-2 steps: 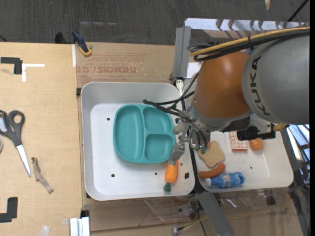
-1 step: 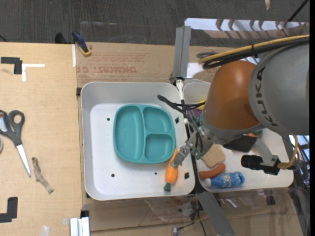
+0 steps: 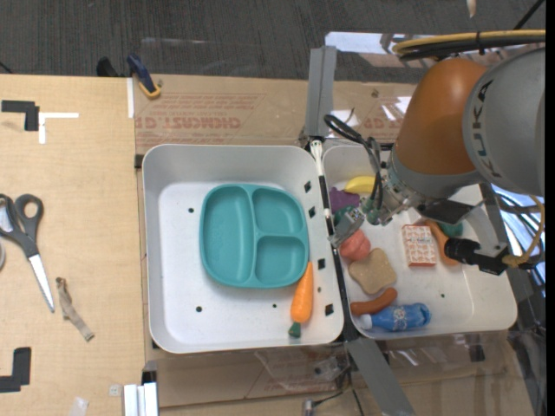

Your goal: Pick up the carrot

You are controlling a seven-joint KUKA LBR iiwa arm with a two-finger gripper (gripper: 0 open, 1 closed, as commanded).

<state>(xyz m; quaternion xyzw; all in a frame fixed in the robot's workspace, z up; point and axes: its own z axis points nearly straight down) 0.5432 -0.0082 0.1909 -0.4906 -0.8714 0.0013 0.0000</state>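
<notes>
The arm (image 3: 460, 120) is seen over the right bin (image 3: 486, 310). In the left bin (image 3: 165, 258) a teal divided plate (image 3: 254, 236) is set. The carrot (image 3: 302, 295) is laid just beside the plate's lower right corner. Whether the gripper (image 3: 351, 224) is clenched cannot be told.

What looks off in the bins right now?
The orange carrot lies in the left white bin, against the teal divided plate, apart from the other toy foods. The gripper is over the right white bin, not the carrot's bin.
</notes>
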